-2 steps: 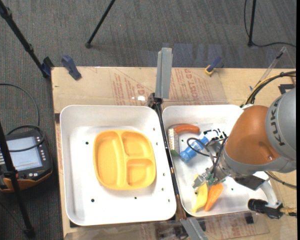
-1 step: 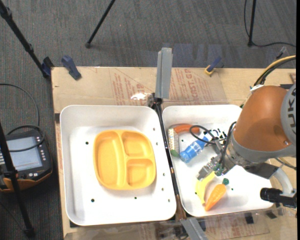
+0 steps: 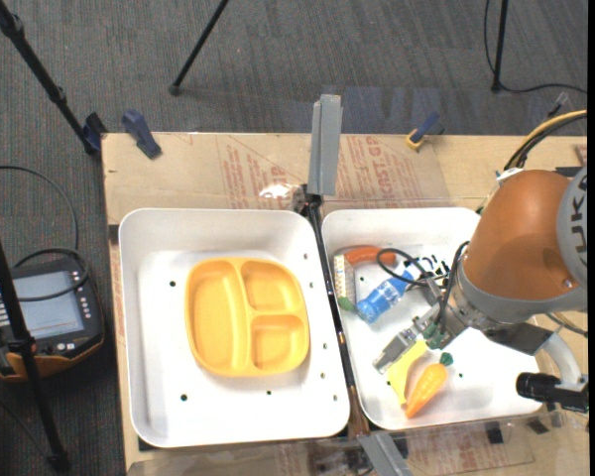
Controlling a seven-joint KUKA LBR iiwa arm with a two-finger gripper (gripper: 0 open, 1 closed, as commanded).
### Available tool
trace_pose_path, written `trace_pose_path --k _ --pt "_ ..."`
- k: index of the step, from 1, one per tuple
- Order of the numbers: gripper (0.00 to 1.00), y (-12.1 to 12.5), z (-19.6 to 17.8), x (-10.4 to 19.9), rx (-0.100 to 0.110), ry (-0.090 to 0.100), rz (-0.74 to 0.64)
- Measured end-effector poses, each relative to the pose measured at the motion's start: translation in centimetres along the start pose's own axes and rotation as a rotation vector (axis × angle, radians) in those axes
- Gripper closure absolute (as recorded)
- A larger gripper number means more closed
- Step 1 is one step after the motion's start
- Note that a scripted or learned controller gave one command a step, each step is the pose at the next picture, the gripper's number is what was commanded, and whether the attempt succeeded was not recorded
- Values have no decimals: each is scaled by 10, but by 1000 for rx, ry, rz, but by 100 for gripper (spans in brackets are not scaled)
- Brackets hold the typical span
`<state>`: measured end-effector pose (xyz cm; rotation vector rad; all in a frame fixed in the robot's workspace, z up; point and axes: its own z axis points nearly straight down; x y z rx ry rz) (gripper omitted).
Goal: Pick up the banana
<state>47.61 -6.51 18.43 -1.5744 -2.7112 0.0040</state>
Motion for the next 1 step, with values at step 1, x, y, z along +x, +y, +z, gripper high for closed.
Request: trace_pose_path --k 1 --pt "0 -15 100 -25 0 1 4"
